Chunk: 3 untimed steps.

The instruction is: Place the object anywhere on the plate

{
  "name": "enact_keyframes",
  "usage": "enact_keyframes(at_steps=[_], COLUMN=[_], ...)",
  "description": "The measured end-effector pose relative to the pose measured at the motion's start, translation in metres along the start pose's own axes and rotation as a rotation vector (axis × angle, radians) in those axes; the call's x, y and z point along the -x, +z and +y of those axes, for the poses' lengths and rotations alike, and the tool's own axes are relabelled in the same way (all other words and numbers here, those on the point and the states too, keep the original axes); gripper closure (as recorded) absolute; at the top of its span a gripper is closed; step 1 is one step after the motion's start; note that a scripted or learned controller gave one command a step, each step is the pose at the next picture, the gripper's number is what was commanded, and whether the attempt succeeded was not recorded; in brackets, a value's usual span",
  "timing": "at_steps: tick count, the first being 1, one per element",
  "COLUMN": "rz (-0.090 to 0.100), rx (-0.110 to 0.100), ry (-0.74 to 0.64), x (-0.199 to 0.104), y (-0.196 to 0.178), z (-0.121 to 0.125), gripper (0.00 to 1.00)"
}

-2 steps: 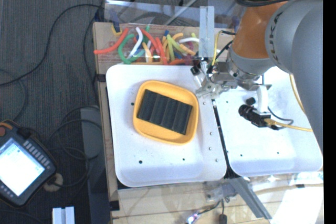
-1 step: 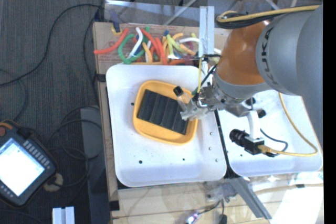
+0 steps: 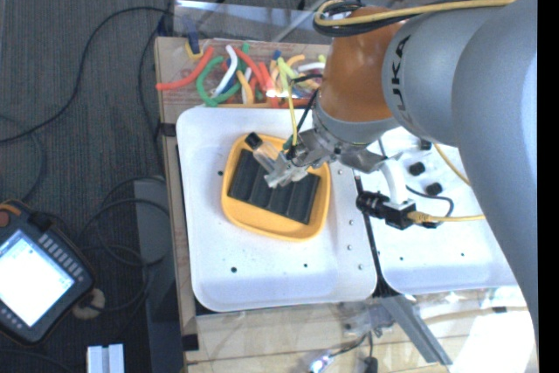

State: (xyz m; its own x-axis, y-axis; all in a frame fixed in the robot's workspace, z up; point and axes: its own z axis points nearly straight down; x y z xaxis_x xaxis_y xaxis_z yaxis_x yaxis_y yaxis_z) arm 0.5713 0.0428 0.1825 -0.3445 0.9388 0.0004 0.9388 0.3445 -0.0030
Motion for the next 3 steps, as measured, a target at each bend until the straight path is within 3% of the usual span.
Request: enact_keyframes(at_steps=[1,2,3], rz=[0.000,-0.003,-0.002], rx=[0.000,0.001,0.002], ry=[0.000,-0.105,-0.113], x=[0.000,0.025,-0.015], y=[0.000,-0.001,-0.005], z=[0.000,0.080,0.109], gripper=[0.00,0.00,0.00])
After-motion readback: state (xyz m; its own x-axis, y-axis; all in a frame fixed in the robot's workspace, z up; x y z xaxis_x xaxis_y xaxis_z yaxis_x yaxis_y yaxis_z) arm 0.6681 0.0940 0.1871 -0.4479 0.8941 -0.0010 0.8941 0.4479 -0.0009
